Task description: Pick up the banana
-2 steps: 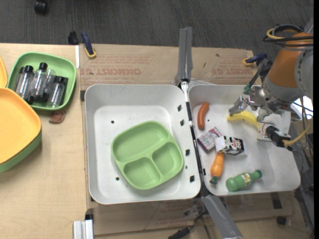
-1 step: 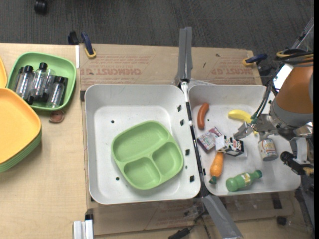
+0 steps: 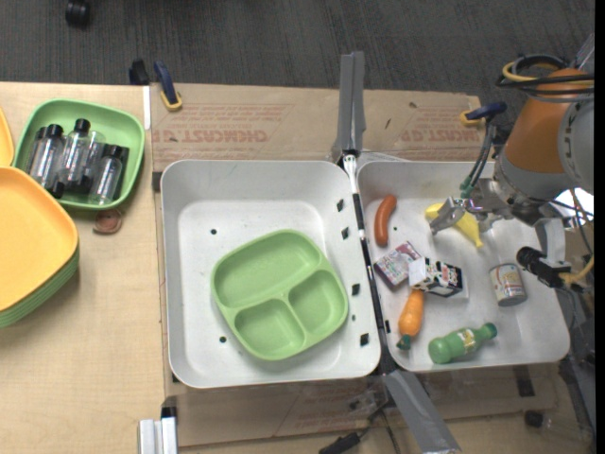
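Where the arm [image 3: 553,130] reaches in from the right, its gripper [image 3: 470,211] sits low over the upper part of the right bin [image 3: 539,348], directly at the banana [image 3: 454,218]; the banana lies in that bin's upper middle, one yellow end pointing left toward the sausage [image 3: 384,218] and another part angled down to the right; the gripper overlaps the fruit, but whether its grasp is closed on the banana or merely resting against it cannot be told at this angle. Below the banana lie two small packets [image 3: 416,268], touching each other; a carrot [image 3: 411,313] stands just under them, near the bin's left wall; a green bottle [image 3: 461,342] lies on its side near the lower edge; a small can [image 3: 509,284] sits to the right, well apart from the bottle. The left bin [image 3: 189,348] holds a green divided plate [image 3: 278,294], set slightly askew. On the bench [image 3: 85,367] to the far left, a green tray [image 3: 80,154] carries several dark-capped vials [image 3: 76,159]; stacked orange plates [image 3: 28,244] lie just beside it, overlapping its lower left corner.
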`<state>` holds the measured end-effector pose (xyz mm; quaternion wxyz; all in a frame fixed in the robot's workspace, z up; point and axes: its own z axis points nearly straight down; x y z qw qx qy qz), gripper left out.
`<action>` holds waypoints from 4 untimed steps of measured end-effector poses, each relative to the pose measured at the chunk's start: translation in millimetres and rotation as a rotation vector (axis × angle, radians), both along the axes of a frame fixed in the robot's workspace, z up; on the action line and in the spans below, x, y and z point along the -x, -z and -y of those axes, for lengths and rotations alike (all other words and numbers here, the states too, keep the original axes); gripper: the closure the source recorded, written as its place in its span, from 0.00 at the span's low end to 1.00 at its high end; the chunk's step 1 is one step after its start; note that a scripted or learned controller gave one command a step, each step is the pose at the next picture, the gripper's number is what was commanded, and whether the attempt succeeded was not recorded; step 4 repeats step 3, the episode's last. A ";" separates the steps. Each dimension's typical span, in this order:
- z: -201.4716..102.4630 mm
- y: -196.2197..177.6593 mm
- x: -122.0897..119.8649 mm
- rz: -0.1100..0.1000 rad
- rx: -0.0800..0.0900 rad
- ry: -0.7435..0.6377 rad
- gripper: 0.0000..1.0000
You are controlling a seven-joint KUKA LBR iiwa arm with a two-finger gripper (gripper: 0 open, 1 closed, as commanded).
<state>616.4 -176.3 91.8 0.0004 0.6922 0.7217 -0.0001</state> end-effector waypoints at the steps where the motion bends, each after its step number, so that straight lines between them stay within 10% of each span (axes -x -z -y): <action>1: 34.4 -0.5 -42.4 -0.007 -0.008 -0.087 0.00; 2: 37.5 -7.0 -38.8 -0.020 -0.004 -0.089 1.00; 3: -41.3 -98.4 -42.7 0.001 0.000 -0.100 1.00; 4: -41.3 -98.4 -42.7 0.001 0.000 -0.100 1.00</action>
